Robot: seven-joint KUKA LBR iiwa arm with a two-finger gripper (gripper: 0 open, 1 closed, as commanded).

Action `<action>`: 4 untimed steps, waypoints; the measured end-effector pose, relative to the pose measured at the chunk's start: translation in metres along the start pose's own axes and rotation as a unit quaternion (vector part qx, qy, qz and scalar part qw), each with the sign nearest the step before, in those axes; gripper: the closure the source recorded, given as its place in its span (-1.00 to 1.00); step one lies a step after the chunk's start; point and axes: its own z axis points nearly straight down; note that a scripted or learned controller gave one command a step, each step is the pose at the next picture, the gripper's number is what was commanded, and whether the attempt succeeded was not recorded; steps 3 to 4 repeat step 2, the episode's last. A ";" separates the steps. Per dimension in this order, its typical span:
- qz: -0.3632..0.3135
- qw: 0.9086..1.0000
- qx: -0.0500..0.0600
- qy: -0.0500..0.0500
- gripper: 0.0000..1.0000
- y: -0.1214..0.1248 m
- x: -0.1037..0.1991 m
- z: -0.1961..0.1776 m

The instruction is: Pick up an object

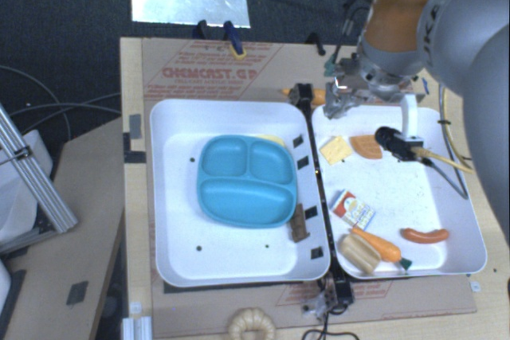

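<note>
Left bin (171,251): divided plate (245,180) at centre. Right bin (466,239): cheese slice (335,149) at back left, carton (353,210) mid, carrot (381,245) beside bun (359,252) in front, sausage (425,235) at right

We see the gripper (341,103) hanging over the far-left corner of the right bin (458,207), above a cheese slice (335,149). A carrot (381,244), sausage (425,235) and bun (359,252) lie nearer us. The left bin (171,171) bears a blue divided plate (245,180).
</note>
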 end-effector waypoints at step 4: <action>-0.001 1.000 0.001 0.000 1.00 0.019 0.087 0.021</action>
